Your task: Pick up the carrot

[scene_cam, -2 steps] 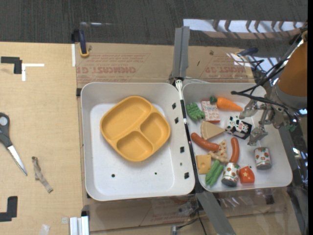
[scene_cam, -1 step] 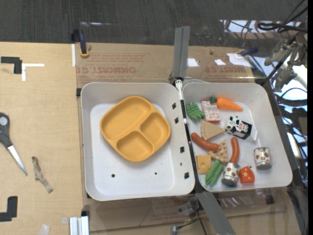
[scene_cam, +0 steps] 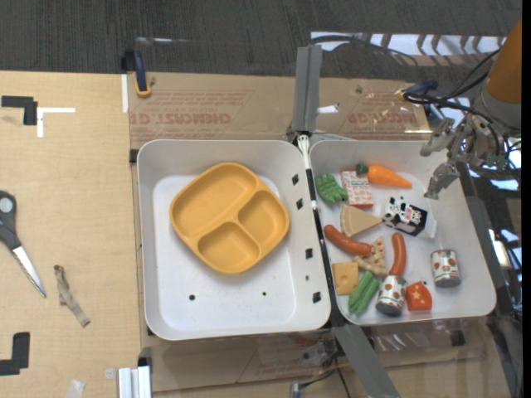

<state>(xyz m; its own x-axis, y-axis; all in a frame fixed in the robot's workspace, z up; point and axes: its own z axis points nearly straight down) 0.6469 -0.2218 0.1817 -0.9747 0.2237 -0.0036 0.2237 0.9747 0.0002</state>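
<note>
**Gripper at right bin's far right edge, carrot loose beside it**

Hovering over the far right part of the right bin (scene_cam: 485, 301), the gripper (scene_cam: 445, 169) shows two pale fingers (scene_cam: 439, 181) spread apart, with nothing between them. Entries below run from the near edge of the bench to the far edge, positions taken from the gripper.

- Nearest row, well below the gripper: red piece (scene_cam: 419, 298), a small can (scene_cam: 390, 296) touching its left side, green pod (scene_cam: 362, 293) left of that. A second can (scene_cam: 445, 268) stands a little further back, almost straight below the gripper.
- Next back: upright sausage (scene_cam: 398, 254), a yellow cheese block (scene_cam: 345, 275) and a pizza slice (scene_cam: 376, 256), all below and left of the gripper.
- Middle: long sausage (scene_cam: 347, 240) lying at a slant, tan wedge (scene_cam: 358, 220) just behind it, black-and-white carton (scene_cam: 406, 215) just below and left of the fingertips, near but apart.
- Further back: strawberry-print carton (scene_cam: 358, 191) and green leafy piece (scene_cam: 331, 189), well left of the gripper.
- Carrot (scene_cam: 388, 176): lies on the bin floor, left of the gripper at about the same depth, green top toward the left, orange tip pointing at the gripper. Near the fingertips, not touching.
- Left bin (scene_cam: 149, 247), well left of the gripper: holds a yellow divided plate (scene_cam: 229, 216), three compartments.
- Scissors (scene_cam: 15, 243) on the bench, at the left margin.
- Arm's orange band (scene_cam: 508, 69) sits above and right of the gripper, furthest back.
</note>
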